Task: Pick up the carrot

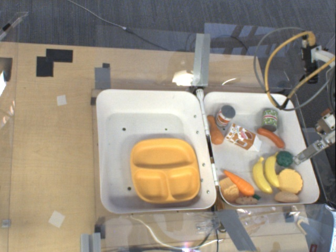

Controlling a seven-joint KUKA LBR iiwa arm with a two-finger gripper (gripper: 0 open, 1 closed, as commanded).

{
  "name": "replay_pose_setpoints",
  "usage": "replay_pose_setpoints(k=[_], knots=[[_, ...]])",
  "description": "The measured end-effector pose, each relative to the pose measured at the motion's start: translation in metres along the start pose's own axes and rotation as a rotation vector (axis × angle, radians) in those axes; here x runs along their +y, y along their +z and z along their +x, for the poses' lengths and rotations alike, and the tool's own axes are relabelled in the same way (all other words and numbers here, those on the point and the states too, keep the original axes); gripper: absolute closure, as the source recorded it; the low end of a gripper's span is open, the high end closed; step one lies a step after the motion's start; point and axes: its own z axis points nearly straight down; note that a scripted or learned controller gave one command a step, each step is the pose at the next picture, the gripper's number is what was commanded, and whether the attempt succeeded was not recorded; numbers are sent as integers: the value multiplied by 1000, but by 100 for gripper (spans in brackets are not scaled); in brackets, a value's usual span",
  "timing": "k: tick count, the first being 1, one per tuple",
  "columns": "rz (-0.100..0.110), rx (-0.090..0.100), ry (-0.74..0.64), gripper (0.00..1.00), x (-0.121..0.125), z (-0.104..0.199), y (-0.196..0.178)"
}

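- The carrot (pixel 239 181) lies in the right bin (pixel 307 140), down near its front-left corner, orange with a small green stub at its lower right end.
- It rests slantwise across a beige bread-like piece (pixel 229 189), and a brown lump (pixel 243 199) sits just below it.
- Right of the carrot stands a pair of yellow bananas (pixel 265 174), and beyond them a yellow round piece (pixel 290 181) with a tan piece (pixel 286 197) below it.
- The gripper (pixel 297 159) comes in from the right edge at a slant, its tip down by a dark green round thing (pixel 284 159) above the bananas, well apart from the carrot.
- From here I cannot tell how its tip stands; it is too small and thin to read.
- Further back in the right bin are a grey-lidded can (pixel 226 114), a green jar (pixel 270 118), a red sausage (pixel 270 137), a red-and-white packet (pixel 241 137) and an orange-brown piece (pixel 214 130) against the left wall.
- The left bin (pixel 110 140) holds a yellow divided tray (pixel 165 169).
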Motion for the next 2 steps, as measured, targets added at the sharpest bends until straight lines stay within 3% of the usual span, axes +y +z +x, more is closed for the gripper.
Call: replay_pose_setpoints(k=[1, 2], knots=[[-7, -9, 120, 0, -46, 2, 126], [2, 0, 192, 0, -40, -52, 214]])
